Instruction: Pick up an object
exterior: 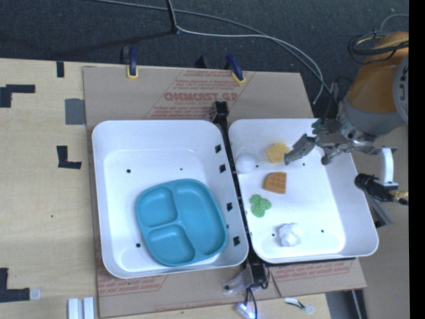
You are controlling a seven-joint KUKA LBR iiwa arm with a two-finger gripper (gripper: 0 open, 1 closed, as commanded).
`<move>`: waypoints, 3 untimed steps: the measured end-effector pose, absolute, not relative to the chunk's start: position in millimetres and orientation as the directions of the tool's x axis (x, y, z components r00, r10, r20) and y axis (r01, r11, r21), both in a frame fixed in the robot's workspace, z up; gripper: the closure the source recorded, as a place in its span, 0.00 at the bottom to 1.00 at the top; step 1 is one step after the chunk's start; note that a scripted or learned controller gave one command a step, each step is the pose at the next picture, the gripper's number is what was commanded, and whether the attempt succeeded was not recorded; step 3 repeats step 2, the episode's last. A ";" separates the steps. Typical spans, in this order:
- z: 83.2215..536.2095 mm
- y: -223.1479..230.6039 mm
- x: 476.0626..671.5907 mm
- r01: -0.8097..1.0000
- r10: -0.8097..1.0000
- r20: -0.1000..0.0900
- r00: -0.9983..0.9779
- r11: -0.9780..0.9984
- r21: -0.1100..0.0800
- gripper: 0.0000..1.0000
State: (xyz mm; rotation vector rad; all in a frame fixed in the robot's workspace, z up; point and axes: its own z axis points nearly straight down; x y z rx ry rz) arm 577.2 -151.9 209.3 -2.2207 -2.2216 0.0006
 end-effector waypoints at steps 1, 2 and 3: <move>84.2 -151.2 603.7 1.000 1.000 0.001 -0.001 0.001 -0.008 0.00; 99.0 -151.7 606.0 1.000 1.000 0.000 -0.001 0.001 0.000 1.00; 99.0 -151.7 606.0 1.000 1.000 0.000 -0.001 0.001 0.000 1.00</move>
